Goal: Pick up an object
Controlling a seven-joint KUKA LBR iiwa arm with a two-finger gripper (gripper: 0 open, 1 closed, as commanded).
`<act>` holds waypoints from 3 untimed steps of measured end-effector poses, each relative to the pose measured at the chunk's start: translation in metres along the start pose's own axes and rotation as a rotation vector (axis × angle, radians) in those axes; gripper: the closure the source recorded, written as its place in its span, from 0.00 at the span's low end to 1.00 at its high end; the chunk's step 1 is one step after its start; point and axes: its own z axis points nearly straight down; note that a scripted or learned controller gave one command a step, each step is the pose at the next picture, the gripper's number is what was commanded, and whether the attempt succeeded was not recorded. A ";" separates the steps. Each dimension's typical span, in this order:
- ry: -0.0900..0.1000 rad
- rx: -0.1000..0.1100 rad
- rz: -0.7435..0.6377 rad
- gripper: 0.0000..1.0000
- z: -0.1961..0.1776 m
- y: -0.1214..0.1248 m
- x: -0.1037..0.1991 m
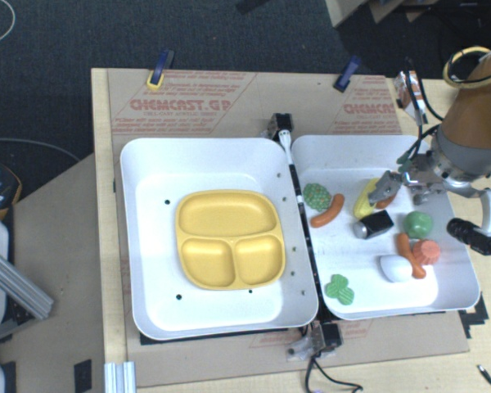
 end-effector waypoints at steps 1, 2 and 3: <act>0.000 0.000 -0.001 0.00 0.062 0.004 0.004; 0.000 -0.004 0.001 0.00 0.061 0.004 0.004; -0.002 -0.007 0.001 1.00 0.050 0.004 0.004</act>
